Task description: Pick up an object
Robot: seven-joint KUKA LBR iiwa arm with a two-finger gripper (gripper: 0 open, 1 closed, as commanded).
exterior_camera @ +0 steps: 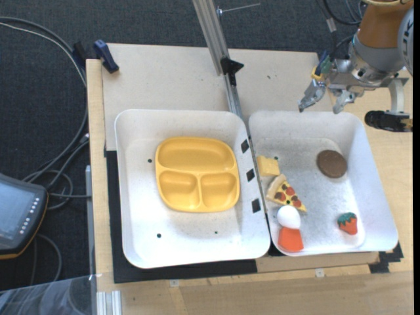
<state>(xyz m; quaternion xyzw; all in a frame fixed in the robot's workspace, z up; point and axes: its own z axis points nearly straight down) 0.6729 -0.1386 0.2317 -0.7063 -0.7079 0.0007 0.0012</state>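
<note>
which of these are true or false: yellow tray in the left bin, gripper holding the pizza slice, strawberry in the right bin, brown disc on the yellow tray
1. The yellow tray lies in the left bin. True.
2. The gripper holds the pizza slice. False: the gripper is open above the right bin's far rim, and the slice lies in the bin.
3. The strawberry is in the right bin. True.
4. The brown disc sits on the yellow tray. False: it lies in the right bin.

Divided tray (197, 174) in left bin (131, 176); toy foods in right bin (374, 176).
</note>
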